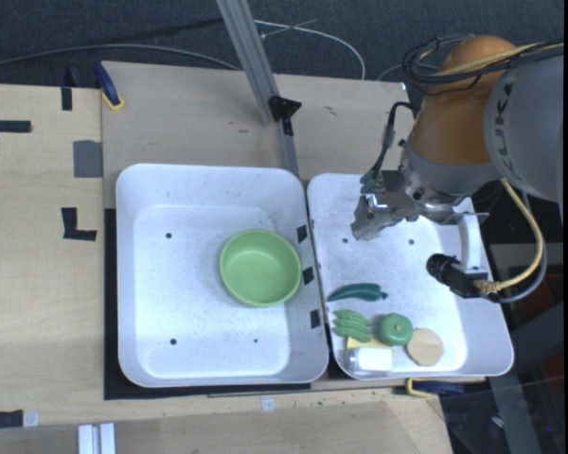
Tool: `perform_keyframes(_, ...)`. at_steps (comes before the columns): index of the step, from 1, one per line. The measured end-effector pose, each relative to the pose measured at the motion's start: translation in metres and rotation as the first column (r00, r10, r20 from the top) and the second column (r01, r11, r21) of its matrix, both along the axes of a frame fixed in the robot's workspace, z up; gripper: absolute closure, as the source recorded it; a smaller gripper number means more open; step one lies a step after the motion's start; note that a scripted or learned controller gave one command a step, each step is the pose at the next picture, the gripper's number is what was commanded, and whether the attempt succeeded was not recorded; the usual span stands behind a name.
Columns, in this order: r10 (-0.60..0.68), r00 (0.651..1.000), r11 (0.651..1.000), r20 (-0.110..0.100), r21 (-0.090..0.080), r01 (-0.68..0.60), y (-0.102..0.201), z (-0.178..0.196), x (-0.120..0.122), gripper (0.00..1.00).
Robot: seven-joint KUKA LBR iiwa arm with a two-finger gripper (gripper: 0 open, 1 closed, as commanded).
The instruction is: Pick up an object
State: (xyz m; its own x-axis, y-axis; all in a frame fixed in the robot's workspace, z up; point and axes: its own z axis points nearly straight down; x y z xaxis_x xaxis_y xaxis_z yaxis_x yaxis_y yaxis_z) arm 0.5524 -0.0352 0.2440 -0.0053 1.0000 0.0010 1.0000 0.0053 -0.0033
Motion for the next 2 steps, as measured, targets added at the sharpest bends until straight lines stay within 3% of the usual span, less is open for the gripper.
perform_keyframes(2, 0.003, 1.000, 1.000, 0.001, 0.001, -0.003, 0.124, -0.005, 0.003, 1.00)
